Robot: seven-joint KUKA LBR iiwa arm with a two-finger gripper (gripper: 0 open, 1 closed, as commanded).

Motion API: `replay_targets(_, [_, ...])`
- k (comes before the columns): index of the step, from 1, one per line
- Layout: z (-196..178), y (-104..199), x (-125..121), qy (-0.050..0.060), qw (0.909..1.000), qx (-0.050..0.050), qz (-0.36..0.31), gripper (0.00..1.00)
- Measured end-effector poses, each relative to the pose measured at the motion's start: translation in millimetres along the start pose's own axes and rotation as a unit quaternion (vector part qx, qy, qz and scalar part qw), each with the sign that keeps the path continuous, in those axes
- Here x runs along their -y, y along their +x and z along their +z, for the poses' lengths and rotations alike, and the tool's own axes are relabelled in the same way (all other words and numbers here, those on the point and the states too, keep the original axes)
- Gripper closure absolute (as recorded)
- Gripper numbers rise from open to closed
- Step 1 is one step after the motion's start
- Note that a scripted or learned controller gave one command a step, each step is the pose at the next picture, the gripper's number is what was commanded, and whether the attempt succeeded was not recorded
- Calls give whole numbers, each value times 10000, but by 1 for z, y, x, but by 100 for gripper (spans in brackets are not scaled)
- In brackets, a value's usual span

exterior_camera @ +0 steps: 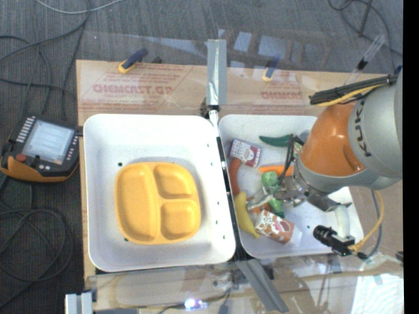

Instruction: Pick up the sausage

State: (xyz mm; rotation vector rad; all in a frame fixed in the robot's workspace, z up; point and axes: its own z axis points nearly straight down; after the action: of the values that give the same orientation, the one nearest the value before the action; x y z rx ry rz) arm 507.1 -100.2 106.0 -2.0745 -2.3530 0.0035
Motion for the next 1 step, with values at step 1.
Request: replay_targets(1, [-77,17,-63,-16,9976,4,-697,0])
